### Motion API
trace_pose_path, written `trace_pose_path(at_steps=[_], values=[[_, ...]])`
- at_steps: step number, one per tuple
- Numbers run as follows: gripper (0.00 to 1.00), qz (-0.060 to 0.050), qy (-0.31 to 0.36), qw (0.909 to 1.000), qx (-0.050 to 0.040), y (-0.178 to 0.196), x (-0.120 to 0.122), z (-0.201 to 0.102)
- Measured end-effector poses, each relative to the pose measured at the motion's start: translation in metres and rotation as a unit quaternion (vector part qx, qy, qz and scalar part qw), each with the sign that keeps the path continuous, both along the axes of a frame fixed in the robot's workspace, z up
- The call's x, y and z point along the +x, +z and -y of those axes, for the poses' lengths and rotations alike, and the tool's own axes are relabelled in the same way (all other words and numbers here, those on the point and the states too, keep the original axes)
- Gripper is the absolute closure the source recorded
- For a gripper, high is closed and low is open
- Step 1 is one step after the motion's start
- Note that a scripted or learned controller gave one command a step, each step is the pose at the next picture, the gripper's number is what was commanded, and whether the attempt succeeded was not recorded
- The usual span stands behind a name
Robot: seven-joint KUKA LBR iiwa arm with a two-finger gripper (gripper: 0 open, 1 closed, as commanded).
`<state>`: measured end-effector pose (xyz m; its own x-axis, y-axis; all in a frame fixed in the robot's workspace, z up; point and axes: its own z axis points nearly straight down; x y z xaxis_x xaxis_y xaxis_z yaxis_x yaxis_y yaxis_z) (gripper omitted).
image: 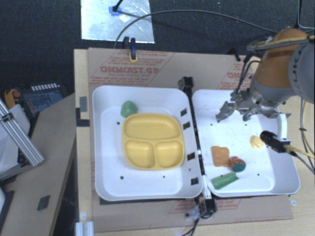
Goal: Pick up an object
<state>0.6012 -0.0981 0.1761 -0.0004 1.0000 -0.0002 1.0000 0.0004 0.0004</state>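
On the brown counter (pixel 147 65), two white bins sit side by side. The claw (pixel 227 110) hovers spread over the right bin (pixel 285 178); toward six o'clock lie an orange piece (pixel 220 156) and green stick (pixel 225 180). Dark carpet (pixel 39 33) lies beyond.

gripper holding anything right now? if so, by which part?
Nothing is held. The two-finger gripper hangs over bare floor of the right white bin, apart from the orange flat piece, yellow lump and green stick.

Robotics lab, robot arm (pixel 288 65), cables, bins (pixel 106 100)
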Motion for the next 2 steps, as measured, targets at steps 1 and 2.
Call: trace_pose_path(at_steps=[1,2], values=[[0.0,0.0,0.0,1.0,0.0001,-0.042,-0.004,0.001],[1.0,0.001,0.0,1.0,-0.0002,-0.03,-0.003,0.001]])
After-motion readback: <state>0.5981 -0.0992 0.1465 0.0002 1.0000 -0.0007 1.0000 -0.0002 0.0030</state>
